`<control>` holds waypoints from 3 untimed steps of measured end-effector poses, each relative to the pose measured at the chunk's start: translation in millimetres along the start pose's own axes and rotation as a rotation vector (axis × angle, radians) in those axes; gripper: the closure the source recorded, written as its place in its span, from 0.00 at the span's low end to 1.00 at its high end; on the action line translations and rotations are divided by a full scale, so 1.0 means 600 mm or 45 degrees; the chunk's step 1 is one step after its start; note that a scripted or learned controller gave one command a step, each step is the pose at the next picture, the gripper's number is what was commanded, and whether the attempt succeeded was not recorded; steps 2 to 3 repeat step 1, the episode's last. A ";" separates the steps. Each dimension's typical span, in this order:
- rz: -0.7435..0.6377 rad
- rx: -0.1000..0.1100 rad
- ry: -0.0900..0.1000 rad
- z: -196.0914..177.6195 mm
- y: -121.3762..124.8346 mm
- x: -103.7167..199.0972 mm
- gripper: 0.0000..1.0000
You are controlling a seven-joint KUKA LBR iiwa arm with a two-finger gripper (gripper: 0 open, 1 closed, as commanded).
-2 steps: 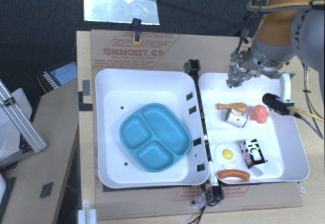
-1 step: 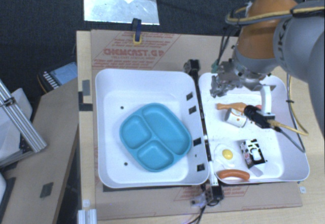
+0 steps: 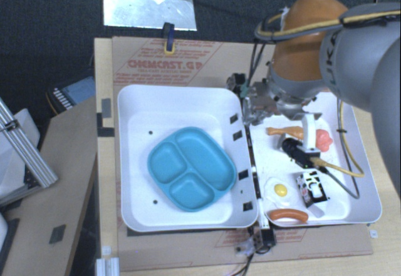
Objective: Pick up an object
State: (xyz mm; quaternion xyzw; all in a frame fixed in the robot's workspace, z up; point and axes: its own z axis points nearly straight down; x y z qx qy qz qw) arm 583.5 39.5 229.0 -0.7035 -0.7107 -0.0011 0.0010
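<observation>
Approach step, nothing picked yet. Gripper (image 3: 254, 111) sits low at the 11 o'clock corner of the right bin (image 3: 363, 196), close to the wall shared with the left bin (image 3: 135, 143). Can't tell whether it is spread or closed, as the wrist hides it, and no object is visibly held. Candidates are all in the right bin: tan-orange toy food piece (image 3: 283, 131) nearest, at 4 o'clock from the gripper; pink toy (image 3: 323, 139) toward the bin's 3 o'clock; toy fried egg (image 3: 279, 190) at 7 o'clock; small black item with white markings (image 3: 312, 187) just beside the egg at its 3 o'clock; orange sausage (image 3: 288, 216) against the 6 o'clock wall. The left bin holds a blue divided plate (image 3: 191, 168), flat and hard to pinch. Likely next move: shift toward 4 o'clock over the tan-orange piece, centre on it, descend and close across its narrow width. The corner walls leave little room, so clipping the wall is a risk.
</observation>
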 end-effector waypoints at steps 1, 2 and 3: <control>0.001 0.003 -0.001 0.009 -0.051 0.071 1.00; 0.001 0.003 -0.001 0.009 -0.051 0.071 1.00; 0.001 0.003 -0.001 0.009 -0.051 0.071 1.00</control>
